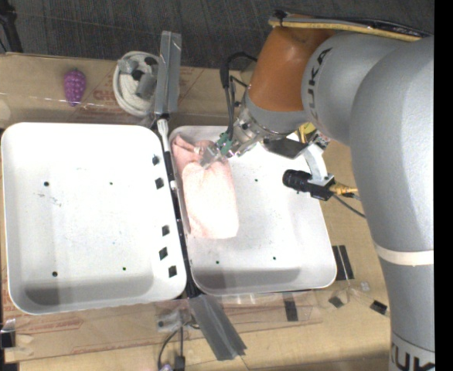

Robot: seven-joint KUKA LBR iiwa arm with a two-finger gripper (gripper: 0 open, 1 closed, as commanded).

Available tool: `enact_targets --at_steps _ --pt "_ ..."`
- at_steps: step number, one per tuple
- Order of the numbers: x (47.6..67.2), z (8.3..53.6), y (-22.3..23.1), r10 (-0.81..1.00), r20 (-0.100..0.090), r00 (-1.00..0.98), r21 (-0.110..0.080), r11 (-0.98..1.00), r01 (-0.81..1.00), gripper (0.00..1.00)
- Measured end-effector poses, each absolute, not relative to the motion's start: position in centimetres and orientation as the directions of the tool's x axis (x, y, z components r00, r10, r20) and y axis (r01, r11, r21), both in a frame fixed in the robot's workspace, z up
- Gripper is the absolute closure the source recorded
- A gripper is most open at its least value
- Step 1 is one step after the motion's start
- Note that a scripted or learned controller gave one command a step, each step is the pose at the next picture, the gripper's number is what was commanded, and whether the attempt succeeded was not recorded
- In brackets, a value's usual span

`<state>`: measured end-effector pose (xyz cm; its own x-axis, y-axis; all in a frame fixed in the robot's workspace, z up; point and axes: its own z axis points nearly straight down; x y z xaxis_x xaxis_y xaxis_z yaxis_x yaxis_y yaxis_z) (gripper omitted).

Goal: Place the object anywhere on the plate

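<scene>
Pink plate [209,194] lay in the right bin [304,238], against its left wall, with the gripper [216,151] low over the plate's upper end

Pale and soft-edged, the plate ran from the bin's upper left corner down toward its middle. The gripper reached in from the right beneath the arm's orange band [284,72], its tip small and blurred against the plate, so whether it was released, clenched or grasping anything could not be told. No separate object to be placed could be made out. A purple item [74,86] sat on the bench beyond the left bin [80,215]
</scene>
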<state>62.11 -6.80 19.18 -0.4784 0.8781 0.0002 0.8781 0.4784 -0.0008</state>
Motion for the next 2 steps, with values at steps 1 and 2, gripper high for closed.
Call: enact_targets --at_steps 1,2 --pt "62.1 23.2 -6.8 0.876 0.001 -0.483 -0.002 0.483 0.876 1.0" --pt "61.9 23.3 -2.5 0.616 0.003 -0.788 -0.003 0.788 0.616 1.0"
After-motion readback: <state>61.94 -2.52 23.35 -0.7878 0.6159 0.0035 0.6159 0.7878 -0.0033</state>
